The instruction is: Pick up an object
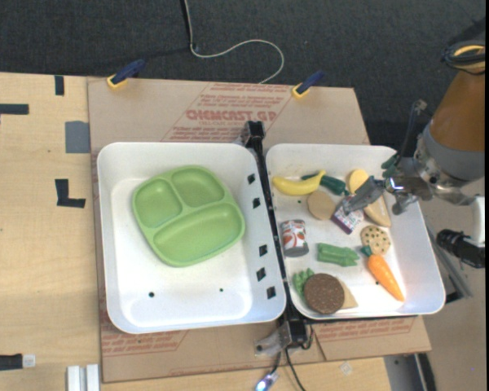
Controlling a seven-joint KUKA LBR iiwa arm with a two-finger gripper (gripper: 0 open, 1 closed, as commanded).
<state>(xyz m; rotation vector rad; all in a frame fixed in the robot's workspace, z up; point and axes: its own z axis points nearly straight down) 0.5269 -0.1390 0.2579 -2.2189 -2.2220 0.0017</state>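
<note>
Cardboard sheeting (pixel 220 112) covered the wooden bench, clamped at its far edge, and carried two shallow white bins side by side; dark carpet lay beyond, crossed by a thin white cable (pixel 228 51). Taking the right bin (pixel 416 300) as landmark: the left bin (pixel 122 300) touched it along a shared black divider and held a green three-compartment plate (pixel 187 214). Inside the right bin, a yellow banana (pixel 297 184) lay near the far left corner, with a dark green piece (pixel 332 183) just beside it. A small red-and-white can (pixel 293 237) lay along the left wall. A green bean-like piece (pixel 337 255) sat near the centre, and a round brown burger patty (pixel 323 293) lay at the near edge. A chip cookie (pixel 375 239) and an orange carrot (pixel 385 275) lay toward the right wall. The gripper (pixel 367 194) reached in over the far right part, low above a purple-and-white packet (pixel 345 216) and tan food pieces; whether its fingers were open or closed could not be told.
</note>
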